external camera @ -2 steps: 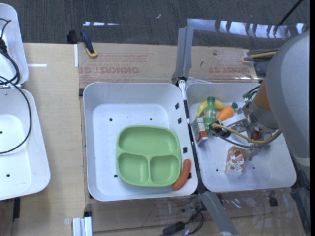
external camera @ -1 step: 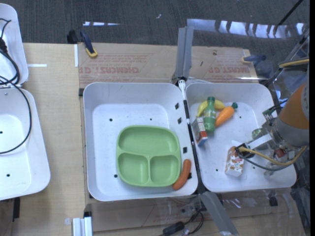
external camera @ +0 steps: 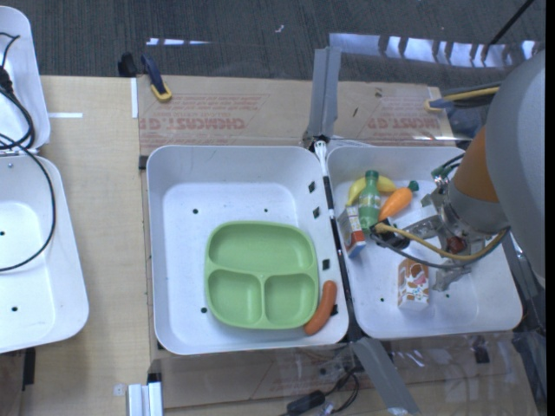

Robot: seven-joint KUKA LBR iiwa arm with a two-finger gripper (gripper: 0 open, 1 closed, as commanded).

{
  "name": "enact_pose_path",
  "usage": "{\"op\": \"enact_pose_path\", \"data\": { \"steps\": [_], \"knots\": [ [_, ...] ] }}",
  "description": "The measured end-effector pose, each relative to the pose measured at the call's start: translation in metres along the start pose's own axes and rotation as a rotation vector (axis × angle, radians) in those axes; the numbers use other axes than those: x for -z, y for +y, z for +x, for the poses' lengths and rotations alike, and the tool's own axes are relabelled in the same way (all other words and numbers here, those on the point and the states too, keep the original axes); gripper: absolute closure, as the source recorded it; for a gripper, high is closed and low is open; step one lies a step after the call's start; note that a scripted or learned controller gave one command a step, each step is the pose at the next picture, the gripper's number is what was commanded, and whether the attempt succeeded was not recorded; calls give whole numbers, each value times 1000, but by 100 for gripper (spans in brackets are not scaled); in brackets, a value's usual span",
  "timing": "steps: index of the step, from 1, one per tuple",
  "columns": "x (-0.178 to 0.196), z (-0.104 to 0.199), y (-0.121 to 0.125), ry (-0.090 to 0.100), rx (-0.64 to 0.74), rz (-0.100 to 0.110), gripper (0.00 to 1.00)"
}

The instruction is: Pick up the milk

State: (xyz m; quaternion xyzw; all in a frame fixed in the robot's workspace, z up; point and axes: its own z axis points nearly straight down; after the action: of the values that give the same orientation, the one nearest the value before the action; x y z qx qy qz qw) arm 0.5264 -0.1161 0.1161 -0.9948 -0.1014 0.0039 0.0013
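Observation:
The milk (external camera: 414, 284) looks like a small white carton with brown print, lying in the front middle of the right bin (external camera: 486, 319). My gripper (external camera: 434, 248) hangs low over the right bin, just behind and to the right of the carton. Grey metal parts and a looping yellow cable crowd it. From this slant I cannot make out whether it touches the carton, and nothing is visibly held. The grey arm with its orange band (external camera: 475, 176) comes in from the right and hides the bin's right side.
A banana (external camera: 357, 188), a green bottle (external camera: 370, 199), a carrot (external camera: 396, 202) and a red-and-white box (external camera: 351, 230) crowd the right bin's back left. The left bin (external camera: 173, 232) holds a green divided plate (external camera: 260, 274) and a sausage (external camera: 322, 308).

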Motion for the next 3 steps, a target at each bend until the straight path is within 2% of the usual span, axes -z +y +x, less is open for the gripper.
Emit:
{"op": "enact_pose_path", "data": {
  "steps": [1, 2, 3],
  "knots": [
    [51, 45, -14, 0, 229, -2, 0],
    [103, -11, 16, -1, 46, -2, 0],
    [-28, -50, 0, 0, 84, 1, 0]
  ]
}}
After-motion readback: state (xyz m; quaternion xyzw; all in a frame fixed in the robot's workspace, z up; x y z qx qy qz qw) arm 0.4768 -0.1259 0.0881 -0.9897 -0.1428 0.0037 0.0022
